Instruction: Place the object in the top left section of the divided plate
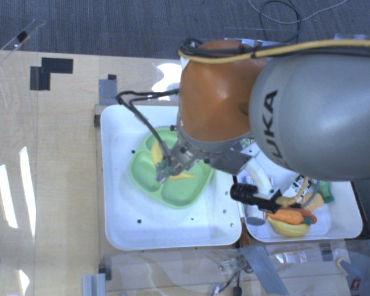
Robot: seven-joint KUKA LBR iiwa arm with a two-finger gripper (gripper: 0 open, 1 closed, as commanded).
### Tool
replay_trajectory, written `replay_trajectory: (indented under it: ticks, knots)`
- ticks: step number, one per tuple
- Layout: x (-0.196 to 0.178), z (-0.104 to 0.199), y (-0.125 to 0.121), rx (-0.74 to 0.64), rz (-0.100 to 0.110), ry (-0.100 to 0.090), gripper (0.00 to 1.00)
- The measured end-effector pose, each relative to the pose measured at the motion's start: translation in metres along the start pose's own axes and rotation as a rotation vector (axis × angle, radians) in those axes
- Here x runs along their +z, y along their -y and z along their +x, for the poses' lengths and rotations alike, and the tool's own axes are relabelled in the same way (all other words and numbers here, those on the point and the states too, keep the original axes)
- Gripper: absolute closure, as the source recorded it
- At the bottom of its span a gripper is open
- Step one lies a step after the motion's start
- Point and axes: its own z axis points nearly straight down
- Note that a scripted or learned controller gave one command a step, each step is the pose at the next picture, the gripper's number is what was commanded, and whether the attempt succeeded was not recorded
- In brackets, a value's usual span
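Looks like a toy banana (156, 153): yellow, lying in the top left section of the green divided plate (191, 193), partly hidden under the gripper (164, 172). A thin yellow streak beside the gripper tips may be part of it or of another piece; too small to tell. Judged light, stiff and smooth, probably hollow plastic, so apt to slip or roll out of a pinch. Best taken across the narrow middle of the curve, not at the tapered ends.

Gripper low over the plate's centre, tips at or just above the plate surface near the banana. Cannot tell from this slant whether the claw is wide, narrow or holding anything.

Count: 1 divided plate, sitting in the left bin (120, 227); 2 white bins, the right bin (348, 227) holding a heap of toy food, with 1 more banana (290, 229) and 1 carrot (290, 216) clear, the rest too jumbled to number. 1 arm (308, 91).
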Motion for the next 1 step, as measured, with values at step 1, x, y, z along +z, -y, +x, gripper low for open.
replay_trajectory:
  ticks: [1]
  knots:
    - [0.0311,-0.011,-0.0019,-0.21,0.002,-0.001,1.0]
